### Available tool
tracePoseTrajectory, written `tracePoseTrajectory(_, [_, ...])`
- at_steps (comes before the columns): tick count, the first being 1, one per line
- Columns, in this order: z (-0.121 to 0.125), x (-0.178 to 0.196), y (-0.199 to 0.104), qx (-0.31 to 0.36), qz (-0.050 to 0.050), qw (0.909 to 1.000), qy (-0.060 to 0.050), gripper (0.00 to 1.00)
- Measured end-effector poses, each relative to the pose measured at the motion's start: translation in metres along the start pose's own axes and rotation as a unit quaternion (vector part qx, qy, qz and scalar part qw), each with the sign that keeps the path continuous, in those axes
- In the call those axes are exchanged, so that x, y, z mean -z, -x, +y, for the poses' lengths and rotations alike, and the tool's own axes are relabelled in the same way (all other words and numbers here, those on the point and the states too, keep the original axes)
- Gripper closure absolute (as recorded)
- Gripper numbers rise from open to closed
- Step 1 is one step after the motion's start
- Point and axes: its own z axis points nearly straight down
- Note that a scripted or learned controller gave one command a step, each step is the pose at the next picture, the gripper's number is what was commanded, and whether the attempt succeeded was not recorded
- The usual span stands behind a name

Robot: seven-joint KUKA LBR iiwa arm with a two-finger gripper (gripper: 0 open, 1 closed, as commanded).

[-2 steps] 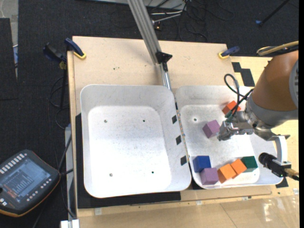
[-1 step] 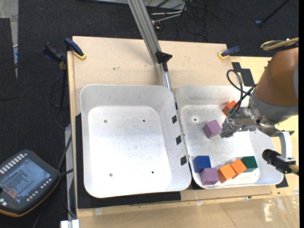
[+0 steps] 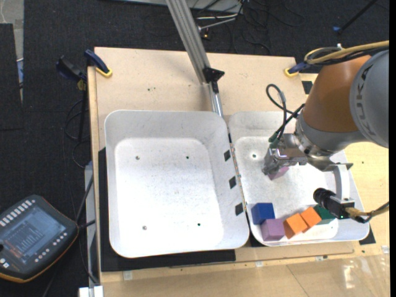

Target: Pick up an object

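No brand, label or other writing can be read anywhere in the scene; the screen of the handheld controller [image 3: 31, 237] at the near left is too blurred to make out.

The arm [image 3: 346, 104] comes in from the right over the right bin [image 3: 247, 132], and its gripper [image 3: 276, 164] hangs low above the middle of that bin's floor. A small pale purple object [image 3: 279, 171] shows right at the tip, but whether it is pinched there or merely lying beneath cannot be told, nor can the gripper's state.

Four blocks sit in a loose row along the near wall of the right bin, the row running from left to right and slightly farther away. The blue block [image 3: 263, 212] is leftmost, with a purple block [image 3: 272, 229] just nearer, then an orange block [image 3: 299, 221] and a green block [image 3: 323, 215] beside it. They are stubby, with no clear long axis.

The left bin [image 3: 164, 178] lies alongside, touching the right one.
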Motion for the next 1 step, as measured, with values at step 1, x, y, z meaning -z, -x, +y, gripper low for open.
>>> tracePoseTrajectory(1, [0.0203,0.0089,-0.0417,0.000,0.000,1.0000,0.001,1.00])
